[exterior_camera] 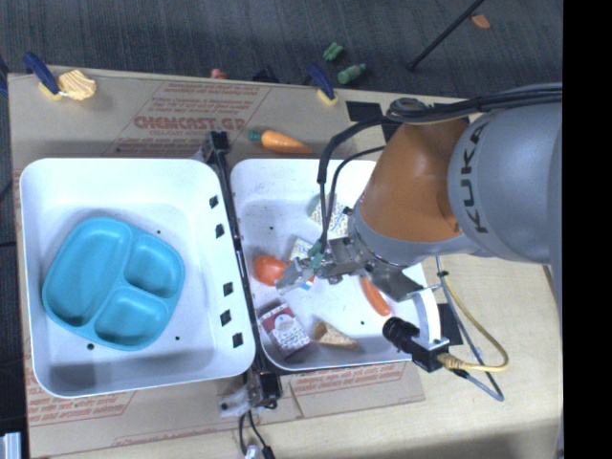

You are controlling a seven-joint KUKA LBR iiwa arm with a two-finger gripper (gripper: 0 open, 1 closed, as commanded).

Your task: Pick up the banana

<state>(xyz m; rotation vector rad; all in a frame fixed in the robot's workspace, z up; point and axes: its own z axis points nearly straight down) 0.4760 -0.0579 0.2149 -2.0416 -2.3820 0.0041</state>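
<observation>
My gripper hangs low inside the right bin, near its middle. It sits right beside a red-orange round item on its left. The bulky grey and orange arm covers the bin's right half and whatever lies under it. I can make out no yellow fruit among the items lying in the open part of the bin.
Right bin also holds a small red-brown box, a tan wedge and an orange stick. A blue divided plate lies in the left bin. A toy carrot rests on the cardboard behind the bins.
</observation>
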